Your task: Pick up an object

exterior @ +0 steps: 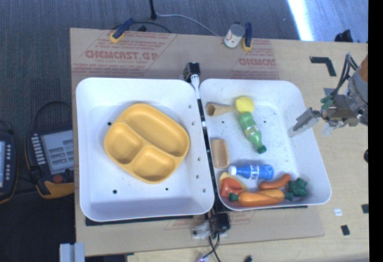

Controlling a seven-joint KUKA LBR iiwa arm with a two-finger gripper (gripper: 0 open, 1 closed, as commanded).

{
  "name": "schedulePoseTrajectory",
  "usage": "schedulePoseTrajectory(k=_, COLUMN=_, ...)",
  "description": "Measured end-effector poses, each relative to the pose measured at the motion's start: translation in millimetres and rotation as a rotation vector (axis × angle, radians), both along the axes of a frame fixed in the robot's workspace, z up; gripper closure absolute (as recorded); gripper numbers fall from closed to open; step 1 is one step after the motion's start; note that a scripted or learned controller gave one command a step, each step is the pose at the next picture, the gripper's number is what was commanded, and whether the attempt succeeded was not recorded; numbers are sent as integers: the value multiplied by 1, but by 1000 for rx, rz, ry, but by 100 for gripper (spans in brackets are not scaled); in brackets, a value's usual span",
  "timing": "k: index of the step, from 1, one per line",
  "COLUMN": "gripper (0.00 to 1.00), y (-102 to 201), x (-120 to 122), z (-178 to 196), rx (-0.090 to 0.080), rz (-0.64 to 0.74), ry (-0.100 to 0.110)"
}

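- I am watching the gripper (pixel 311 124) hanging over the right edge of the right bin (pixel 286 88), with the arm reaching in from the right.
- Its fingers are standing apart and nothing is sitting between them; one grey finger (pixel 301 122) is pointing left and down across the rim, and the other is harder to make out against the bench.
- The pick is not yet done, as I am judging it: every object is lying on the bin floor and none is lifted.
- The candidates are all sitting in the right bin: a lemon (pixel 243 103) near the top, a green bottle (pixel 251 131) just below it, and a cone (pixel 216 109) to their left.
- Lower down I am seeing a bread slice (pixel 219 152) against the left wall, a blue bottle (pixel 252 171) beside it, and a cluster along the bottom edge: a carrot (pixel 261 198), a sausage (pixel 276 183) and a broccoli (pixel 297 186).
- The left bin (pixel 90 99) is holding a yellow tray (pixel 146 142), well apart from the gripper.
- What is left, in my reckoning: choosing a target, coming down over it, closing, and lifting. The green bottle is lying nearest the open fingers, though still apart from them.
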State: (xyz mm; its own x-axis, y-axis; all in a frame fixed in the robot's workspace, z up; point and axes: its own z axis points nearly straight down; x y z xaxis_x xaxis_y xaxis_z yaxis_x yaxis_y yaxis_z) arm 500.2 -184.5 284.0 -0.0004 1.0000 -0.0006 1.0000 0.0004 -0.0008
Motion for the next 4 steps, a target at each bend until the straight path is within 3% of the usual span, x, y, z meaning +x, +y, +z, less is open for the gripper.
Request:
schedulePoseTrajectory(k=1, gripper=0, y=26, x=33, z=-124, rx=1, rz=1, ry=3)
schedulePoseTrajectory(k=2, gripper=0, y=44, x=83, z=-187, rx=-1, rz=0, ry=0)
schedulePoseTrajectory(k=3, gripper=100, y=43, x=83, z=-177, rx=-2, rz=0, ry=1)
schedulePoseTrajectory(k=4, gripper=100, y=111, x=32, z=3, rx=0, rz=1, ry=-2)
